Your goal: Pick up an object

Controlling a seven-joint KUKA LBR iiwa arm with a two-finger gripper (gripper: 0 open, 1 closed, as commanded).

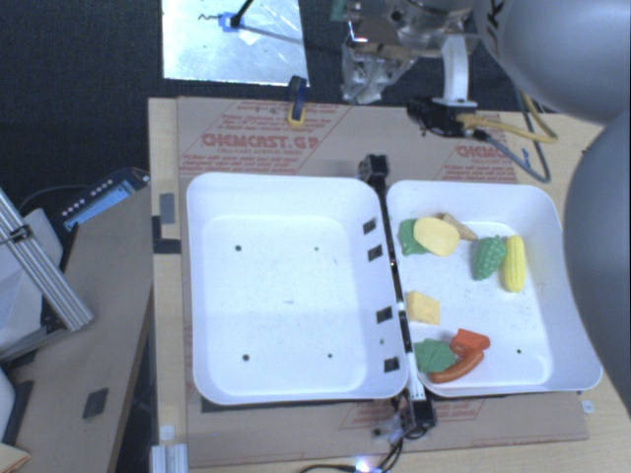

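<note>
The right bin (552, 313) holds several toy foods. A pale yellow round piece (436, 236) lies over a green leaf (407, 238) near its top left, with a tan piece (459, 227) behind it. A green bumpy piece (488, 256) and a yellow corn cob (514, 263) lie further right. A yellow wedge (423, 307) sits by the divider. A green piece (432, 354) and a red-orange pepper (465, 354) lie at the front. My gripper (368, 80) hangs high above the bench's far edge, behind both bins, nothing between its fingers that I can make out.
The left bin (281, 294) stands beside the right one, joined by a black clip strip (386, 264). A yellow and blue clamp (296, 103) sits on the cardboard at the back. Cables (493, 131) lie behind the right bin. The grey arm fills the upper right.
</note>
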